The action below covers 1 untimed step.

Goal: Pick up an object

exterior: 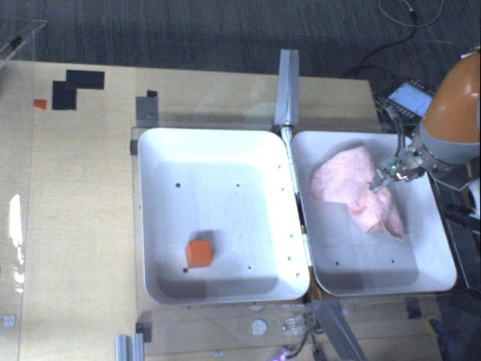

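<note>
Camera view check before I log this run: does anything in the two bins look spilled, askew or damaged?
Nothing stands out. The orange block sits flat in the left bin, near its front. The pink cloth lies crumpled in the right bin, normal for soft fabric. The gripper is at the cloth's right edge. Nothing is spilled or broken.

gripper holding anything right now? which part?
Cannot tell. The gripper sits at the right edge of the pink cloth in the right bin, too small to show a grasp.
</note>
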Motion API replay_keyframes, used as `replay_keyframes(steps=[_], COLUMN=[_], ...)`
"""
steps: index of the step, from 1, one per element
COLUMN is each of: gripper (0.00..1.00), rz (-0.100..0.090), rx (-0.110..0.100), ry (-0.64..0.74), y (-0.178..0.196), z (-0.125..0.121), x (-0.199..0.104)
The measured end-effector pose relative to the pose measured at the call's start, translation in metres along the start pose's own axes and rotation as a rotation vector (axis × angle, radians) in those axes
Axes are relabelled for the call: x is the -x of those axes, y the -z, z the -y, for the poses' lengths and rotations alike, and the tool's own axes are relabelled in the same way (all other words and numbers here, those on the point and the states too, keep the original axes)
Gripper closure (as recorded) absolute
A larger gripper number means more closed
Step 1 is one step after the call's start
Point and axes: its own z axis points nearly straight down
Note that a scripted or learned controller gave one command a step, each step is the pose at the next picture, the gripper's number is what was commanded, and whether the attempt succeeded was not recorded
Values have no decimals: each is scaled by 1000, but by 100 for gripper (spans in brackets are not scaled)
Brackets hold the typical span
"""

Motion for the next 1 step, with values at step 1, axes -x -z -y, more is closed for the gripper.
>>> replay_keyframes(steps=[1], gripper=[100], rz=[1], rx=[3], ry=[106], y=[74], z=[-93], x=[-55])
